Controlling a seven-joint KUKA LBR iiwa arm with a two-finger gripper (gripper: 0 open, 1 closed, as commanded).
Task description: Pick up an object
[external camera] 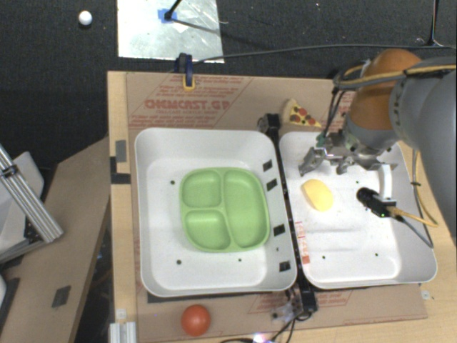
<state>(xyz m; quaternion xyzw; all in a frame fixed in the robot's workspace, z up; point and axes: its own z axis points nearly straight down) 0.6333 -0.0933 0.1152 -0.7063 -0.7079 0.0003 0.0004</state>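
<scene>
Left bin (158,164) with green divided tray (223,209), right bin (357,257) with yellow lump (318,194), jaws spread empty above

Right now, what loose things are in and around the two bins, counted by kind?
Green divided plate, left bin: 1
Yellow oval object, right bin: 1
Toy pizza slice, behind the bins: 1
Red ball, in front: 1
White ball, far back: 1
Total: 5

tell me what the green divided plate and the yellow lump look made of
Green divided plate: likely moulded plastic, satin finish; even colour, rounded pressed-in compartments, soft sheen. Yellow lump: probably plastic or rubber toy food, smooth and matte; even colour, faint highlight, though the view cannot settle which.
</scene>
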